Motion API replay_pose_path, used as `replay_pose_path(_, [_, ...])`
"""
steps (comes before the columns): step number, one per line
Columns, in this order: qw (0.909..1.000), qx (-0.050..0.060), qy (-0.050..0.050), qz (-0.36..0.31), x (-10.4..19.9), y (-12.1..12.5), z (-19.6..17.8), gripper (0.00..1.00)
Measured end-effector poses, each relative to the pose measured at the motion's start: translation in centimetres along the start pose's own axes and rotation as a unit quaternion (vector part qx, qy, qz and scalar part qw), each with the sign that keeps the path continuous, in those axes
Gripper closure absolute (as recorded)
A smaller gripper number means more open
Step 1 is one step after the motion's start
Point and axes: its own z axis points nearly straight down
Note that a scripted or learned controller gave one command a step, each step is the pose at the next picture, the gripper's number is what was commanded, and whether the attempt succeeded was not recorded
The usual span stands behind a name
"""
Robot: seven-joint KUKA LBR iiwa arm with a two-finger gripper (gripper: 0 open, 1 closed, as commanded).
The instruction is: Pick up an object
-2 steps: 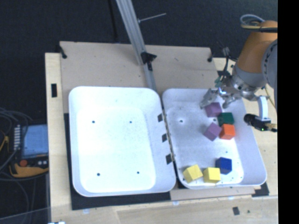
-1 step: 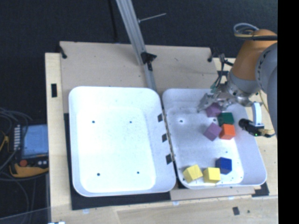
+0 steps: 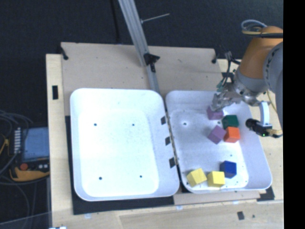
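Partly hidden, purple block [image 3: 214, 113] beneath gripper [image 3: 218, 104], grip unclear, arm [image 3: 257, 61] cropped at right.

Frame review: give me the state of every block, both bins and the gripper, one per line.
Gripper: down over upper purple block.
Lower purple block: loose, touching orange block.
Green block: loose.
Blue block: loose.
Two yellow blocks: side by side.
Right white bin: holds all blocks.

1. The scene is viewed by a single fixed camera set above the bench [image 3: 143, 56], looking down at a slant.
2. Both bins are taken in whole: the left bin [image 3: 78, 128] and the right bin [image 3: 259, 173].
3. The arm [image 3: 257, 61] is seen at the frame's right.
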Motion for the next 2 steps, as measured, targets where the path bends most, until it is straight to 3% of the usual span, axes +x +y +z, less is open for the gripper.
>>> replay_pose_path(1, [1.0000, 0.005, 0.004, 0.002, -0.3, -0.6, -6.0, 1.00])
replay_pose_path(2, [1.0000, 0.006, 0.005, 0.002, -0.6, -0.5, -8.5, 1.00])
